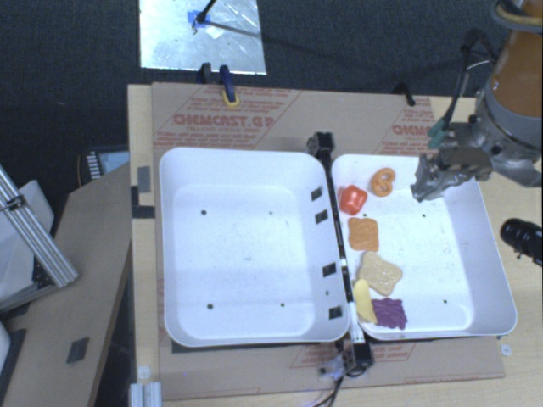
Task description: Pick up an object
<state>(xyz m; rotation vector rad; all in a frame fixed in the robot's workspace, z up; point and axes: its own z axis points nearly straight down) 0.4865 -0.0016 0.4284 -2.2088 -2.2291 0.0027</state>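
The right bin holds a pretzel, pepper, toast, bread, banana and grapes, all left of the gripper, whose grip state I cannot tell. Cardboard lies beneath the bins.

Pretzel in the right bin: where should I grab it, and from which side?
Judging from above, grip the pretzel across its outer edges, coming straight down. It lies flat, apart from the red pepper on its left, with bare bin floor to its right. The gripper hovers right of it.
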